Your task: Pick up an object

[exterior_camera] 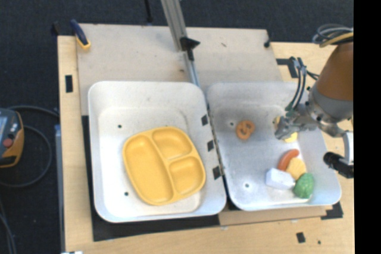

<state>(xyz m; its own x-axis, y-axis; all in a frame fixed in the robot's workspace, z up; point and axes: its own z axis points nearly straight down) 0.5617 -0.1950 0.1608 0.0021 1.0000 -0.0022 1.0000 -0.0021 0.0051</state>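
Note:
The right bin [250, 187] holds a small brown pretzel-shaped piece [244, 128] near its middle. At its front right lie a red-orange piece [289, 158], a yellow piece [297, 168], a white block [278, 178] and a green lumpy piece [304, 185], close together. My gripper [287, 128] hangs low over the bin's right part, just right of the pretzel, with a bit of yellow [290, 138] showing right under it. The arm's orange band [337, 74] rises behind it.
The left bin [107, 110] holds a yellow divided plate [164, 165]. A metal post [171, 3] stands behind the bins, slanting down to their shared edge. A blue and yellow tool [80, 34] lies at the bench's far left corner.

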